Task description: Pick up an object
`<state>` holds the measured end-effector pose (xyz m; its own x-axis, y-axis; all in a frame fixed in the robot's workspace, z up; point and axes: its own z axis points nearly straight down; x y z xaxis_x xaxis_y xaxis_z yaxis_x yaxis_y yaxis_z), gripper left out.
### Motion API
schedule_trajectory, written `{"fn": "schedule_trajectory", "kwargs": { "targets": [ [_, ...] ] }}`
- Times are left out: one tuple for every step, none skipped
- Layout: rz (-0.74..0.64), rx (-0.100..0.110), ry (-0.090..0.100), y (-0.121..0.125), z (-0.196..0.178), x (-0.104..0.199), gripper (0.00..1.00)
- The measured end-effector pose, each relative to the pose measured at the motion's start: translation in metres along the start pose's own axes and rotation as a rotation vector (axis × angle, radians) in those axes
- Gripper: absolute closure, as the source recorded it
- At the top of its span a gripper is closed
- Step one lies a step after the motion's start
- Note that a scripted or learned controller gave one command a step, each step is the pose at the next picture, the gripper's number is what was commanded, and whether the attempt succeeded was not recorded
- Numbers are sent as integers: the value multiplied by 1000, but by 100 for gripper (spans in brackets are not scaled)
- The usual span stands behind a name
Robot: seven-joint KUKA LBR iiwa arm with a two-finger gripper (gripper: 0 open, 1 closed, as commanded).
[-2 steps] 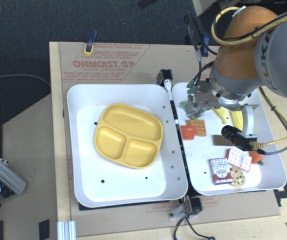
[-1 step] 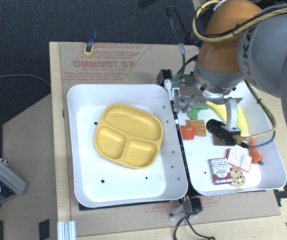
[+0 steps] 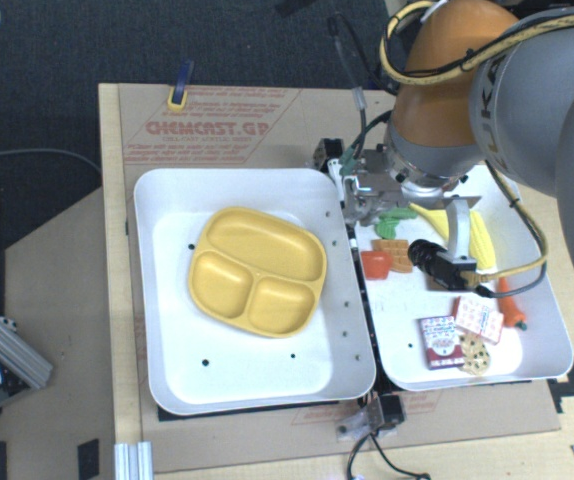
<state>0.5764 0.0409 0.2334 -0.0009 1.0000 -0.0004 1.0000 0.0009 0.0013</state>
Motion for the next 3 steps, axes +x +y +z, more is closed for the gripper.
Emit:
{"fn": "schedule_trajectory", "kwargs": {
  "targets": [
    [2, -1, -1, 2, -1, -7, 100],
    [2, 2, 0, 1, 1, -11, 100],
    [-1, 5, 1, -7, 11, 3, 100]
  ]
}}
